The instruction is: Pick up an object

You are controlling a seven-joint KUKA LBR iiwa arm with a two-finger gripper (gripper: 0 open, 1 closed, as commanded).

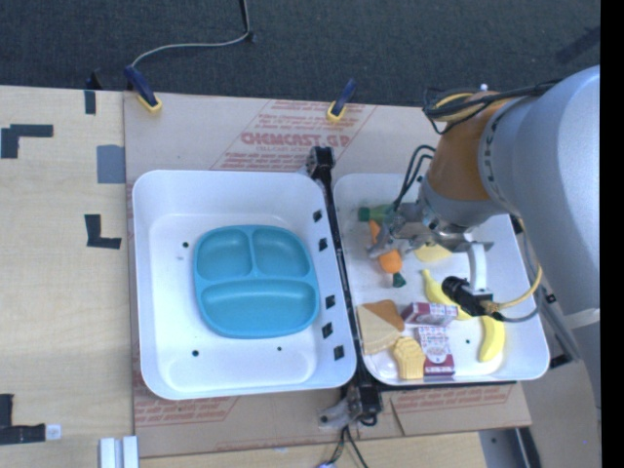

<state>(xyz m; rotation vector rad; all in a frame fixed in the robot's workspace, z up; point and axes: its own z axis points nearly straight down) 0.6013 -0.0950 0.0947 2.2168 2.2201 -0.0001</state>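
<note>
Pincer (398, 234) low in the right bin (531, 364), just above a small carrot (390, 260); can't tell its state. Probably light, hard, slippery plastic, so best pinched mid-body.

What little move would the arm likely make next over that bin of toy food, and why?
Probably a short drop straight down. The gripper hangs low in the right bin, just above a small orange piece, with a green bit close below it. I can't see anything held between its fingers, so lowering onto the orange piece seems the likely next step.
</note>
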